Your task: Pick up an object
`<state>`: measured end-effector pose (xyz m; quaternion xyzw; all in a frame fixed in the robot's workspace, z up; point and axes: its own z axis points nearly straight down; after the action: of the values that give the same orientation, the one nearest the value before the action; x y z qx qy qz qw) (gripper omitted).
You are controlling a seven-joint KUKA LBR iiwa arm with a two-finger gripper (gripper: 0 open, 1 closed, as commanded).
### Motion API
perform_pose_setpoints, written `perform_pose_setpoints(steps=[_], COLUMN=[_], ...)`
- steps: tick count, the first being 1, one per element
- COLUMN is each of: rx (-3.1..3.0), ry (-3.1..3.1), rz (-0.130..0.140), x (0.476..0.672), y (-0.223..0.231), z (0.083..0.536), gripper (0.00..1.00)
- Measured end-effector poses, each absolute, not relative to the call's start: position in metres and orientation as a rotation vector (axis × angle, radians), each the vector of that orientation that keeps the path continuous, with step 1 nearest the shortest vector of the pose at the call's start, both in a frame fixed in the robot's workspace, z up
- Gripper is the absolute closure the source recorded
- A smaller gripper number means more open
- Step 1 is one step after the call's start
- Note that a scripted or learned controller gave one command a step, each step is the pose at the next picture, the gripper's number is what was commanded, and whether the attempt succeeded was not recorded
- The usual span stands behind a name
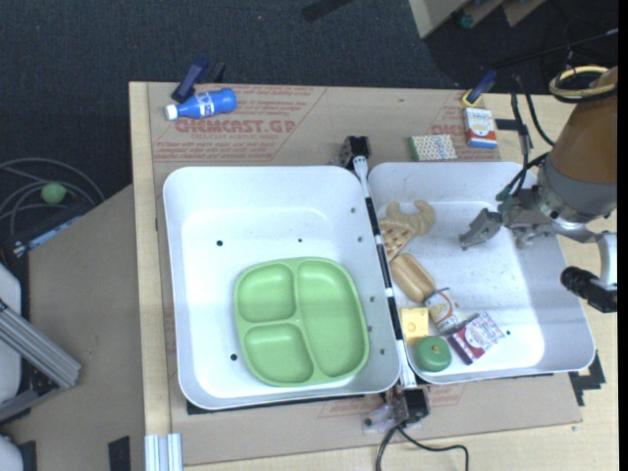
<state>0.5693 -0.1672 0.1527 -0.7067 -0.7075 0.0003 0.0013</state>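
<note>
Your pincer (478, 230) hangs over the upper middle of the right bin (549, 356), and from this angle you cannot tell how it is set. Nothing shows in its grasp. It sits apart from the objects, which lie along the bin's left and lower side.

Going from the left: a blue and white bottle (201, 104) lies on the bench board (294, 126) above the left bin (196, 263), with a blue clip (189, 79) just beside it. Inside the left bin you have a green divided plate (299, 320), three compartments, lying flat toward the lower middle. A black clamp (355, 150) sits at the top of the seam between the two bins.

In the right bin, near its left wall, you see a tan waffle-patterned toy (402, 222), and just below it a brown bread-roll toy (413, 276). Lower down come a yellow block (415, 322) and a green round piece (431, 354), touching or nearly so. Right of those lies a small red and white packet (479, 335). Above the right bin, on the board, rest a small patterned card (433, 147) and a red and white box (480, 128).
</note>
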Motion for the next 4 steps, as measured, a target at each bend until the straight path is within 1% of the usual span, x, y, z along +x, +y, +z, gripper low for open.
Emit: perform_pose_setpoints(steps=[1, 2, 3, 4], rx=[-2.223, -2.22, -2.221, -2.223], ry=[-2.222, -2.219, -2.219, -2.223], rz=[0.001, 0.002, 0.002, 0.0], x=[0.602, 0.533, 0.5, 0.541], y=[-0.109, -0.098, -0.108, -0.222], z=[0.085, 0.084, 0.084, 0.128], gripper=[0.0, 0.0, 0.0, 0.0])
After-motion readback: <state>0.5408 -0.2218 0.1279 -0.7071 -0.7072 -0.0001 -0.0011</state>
